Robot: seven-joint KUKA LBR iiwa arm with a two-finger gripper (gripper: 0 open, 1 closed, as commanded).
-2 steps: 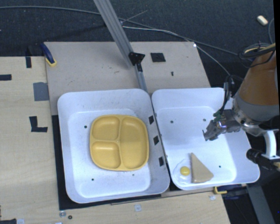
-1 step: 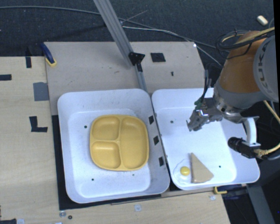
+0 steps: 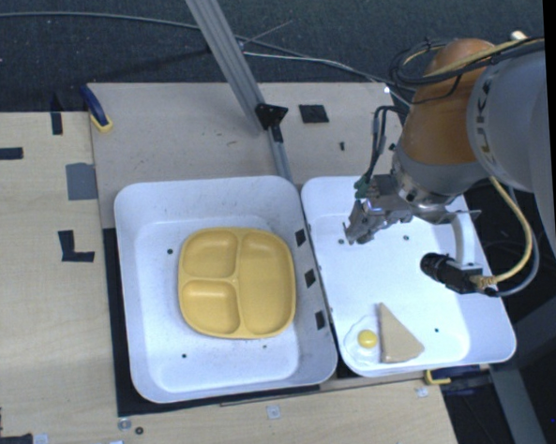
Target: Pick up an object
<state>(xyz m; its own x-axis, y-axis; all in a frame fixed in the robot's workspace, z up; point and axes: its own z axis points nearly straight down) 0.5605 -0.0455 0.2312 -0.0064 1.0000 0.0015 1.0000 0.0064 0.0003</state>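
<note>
My gripper (image 3: 356,230) hangs over the upper left part of the right white bin (image 3: 473,345), pointing down and to the left. Nothing shows between its tips. A tan wedge-shaped piece (image 3: 396,335) lies near the front edge of that bin, well below the gripper. Just left of the wedge sits a small yellow round object (image 3: 367,339). A yellow plate with three compartments (image 3: 237,282) rests in the middle of the left white bin (image 3: 140,272).
A grey metal pole (image 3: 236,69) slants down from the top to the gap between the bins. Black cables and a yellow hose (image 3: 520,263) hang off the arm over the right bin's right side. Wooden bench surrounds the bins.
</note>
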